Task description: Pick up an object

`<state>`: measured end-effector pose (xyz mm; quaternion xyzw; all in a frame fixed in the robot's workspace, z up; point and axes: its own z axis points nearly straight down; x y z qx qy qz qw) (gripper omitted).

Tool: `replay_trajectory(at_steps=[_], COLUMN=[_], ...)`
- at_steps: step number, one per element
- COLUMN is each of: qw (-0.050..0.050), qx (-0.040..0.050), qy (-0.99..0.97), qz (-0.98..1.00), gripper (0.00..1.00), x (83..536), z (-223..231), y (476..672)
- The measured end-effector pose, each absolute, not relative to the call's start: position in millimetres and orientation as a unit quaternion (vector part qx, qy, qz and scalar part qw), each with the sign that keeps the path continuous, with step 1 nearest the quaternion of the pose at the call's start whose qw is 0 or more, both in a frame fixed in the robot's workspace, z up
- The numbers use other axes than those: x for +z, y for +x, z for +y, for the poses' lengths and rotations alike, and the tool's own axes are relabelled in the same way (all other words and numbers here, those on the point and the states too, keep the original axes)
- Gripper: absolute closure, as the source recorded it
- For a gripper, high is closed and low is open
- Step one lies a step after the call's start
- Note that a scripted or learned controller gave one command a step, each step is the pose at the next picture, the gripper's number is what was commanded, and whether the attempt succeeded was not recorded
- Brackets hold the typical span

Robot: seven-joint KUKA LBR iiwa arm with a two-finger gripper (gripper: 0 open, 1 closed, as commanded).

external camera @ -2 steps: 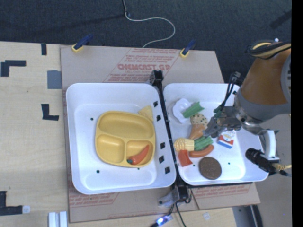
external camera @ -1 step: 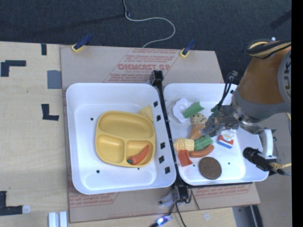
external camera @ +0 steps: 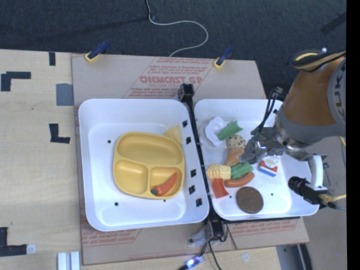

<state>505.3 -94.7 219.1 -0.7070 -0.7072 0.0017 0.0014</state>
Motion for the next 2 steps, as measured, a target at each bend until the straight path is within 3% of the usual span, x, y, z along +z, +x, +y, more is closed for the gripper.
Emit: replay_trajectory(at_steps=[2], qw=[0.001], qx=[0.0013], qy=[-0.707], qz=[-0.707], gripper=[1.0], x=[219.3], z=[-96.9], y=[502.5])
